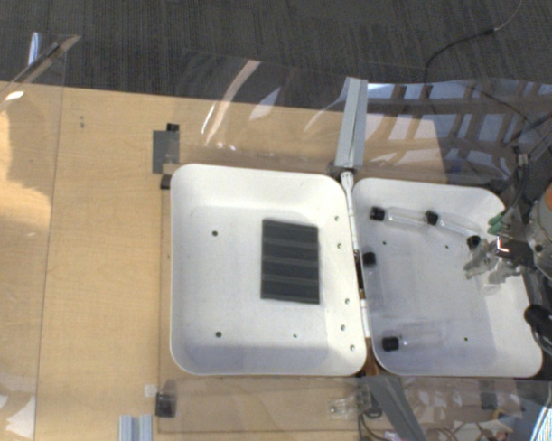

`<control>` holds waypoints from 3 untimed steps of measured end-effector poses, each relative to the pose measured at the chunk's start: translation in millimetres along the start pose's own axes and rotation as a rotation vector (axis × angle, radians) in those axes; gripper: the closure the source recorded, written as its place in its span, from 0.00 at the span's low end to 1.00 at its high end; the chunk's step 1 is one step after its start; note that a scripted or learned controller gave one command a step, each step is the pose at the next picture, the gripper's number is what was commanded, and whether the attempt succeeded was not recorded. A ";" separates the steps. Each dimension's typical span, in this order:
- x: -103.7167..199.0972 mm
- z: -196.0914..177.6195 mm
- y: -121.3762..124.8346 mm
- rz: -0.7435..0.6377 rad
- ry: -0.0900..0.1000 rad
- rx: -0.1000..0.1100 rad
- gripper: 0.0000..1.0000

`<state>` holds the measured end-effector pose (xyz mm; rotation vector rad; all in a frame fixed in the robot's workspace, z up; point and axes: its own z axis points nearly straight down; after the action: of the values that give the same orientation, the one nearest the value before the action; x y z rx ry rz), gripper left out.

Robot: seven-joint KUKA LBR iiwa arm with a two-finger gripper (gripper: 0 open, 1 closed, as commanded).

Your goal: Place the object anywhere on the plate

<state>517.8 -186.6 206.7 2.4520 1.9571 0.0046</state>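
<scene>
Object left of end effector

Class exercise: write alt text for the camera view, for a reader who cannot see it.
Seen from above, two shallow white bins sit side by side on a wooden bench: the left bin holds a dark ridged rectangular plate, and the robot's claw hangs over the right bin near its right side.

We see the arm cut off by the picture's edge, just beside the right bin. Its claw over that bin is small and blurred, so we cannot tell its state or what it carries.
</scene>
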 end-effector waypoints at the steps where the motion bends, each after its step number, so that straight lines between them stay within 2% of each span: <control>1: 67.7 18.1 29.6 0.066 0.001 0.002 1.00; 2: 114.5 20.2 89.6 0.008 0.001 0.002 1.00; 3: 194.8 21.7 100.4 0.269 0.001 0.001 1.00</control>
<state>659.0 -18.9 185.5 2.6944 1.6111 0.0051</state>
